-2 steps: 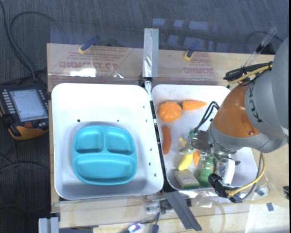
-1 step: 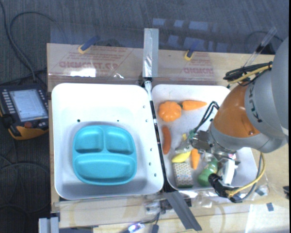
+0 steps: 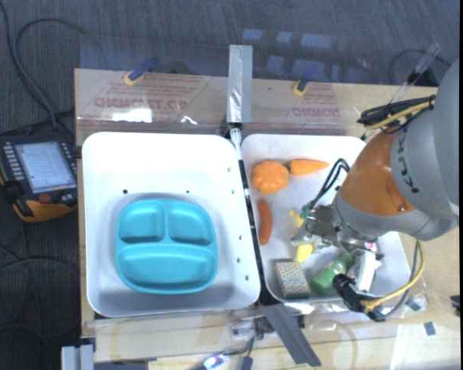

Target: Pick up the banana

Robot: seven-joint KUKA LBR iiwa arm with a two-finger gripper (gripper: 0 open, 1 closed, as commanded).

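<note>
The banana (image 3: 302, 248) lies in the right bin (image 3: 393, 264), near its middle. Just two yellow ends of it show, one at the upper left and one below, because the gripper (image 3: 321, 233) sits low right over its middle. The grey arm with its orange band (image 3: 374, 183) reaches in from the right and hides the bin's right half. Whether the banana is held is hidden.
In the right bin are an orange fruit (image 3: 270, 176), a carrot (image 3: 309, 166), a brown sausage (image 3: 265, 222), a speckled sponge block (image 3: 292, 278) and a green item (image 3: 329, 274). A blue divided plate (image 3: 166, 243) lies in the left bin (image 3: 108, 160).
</note>
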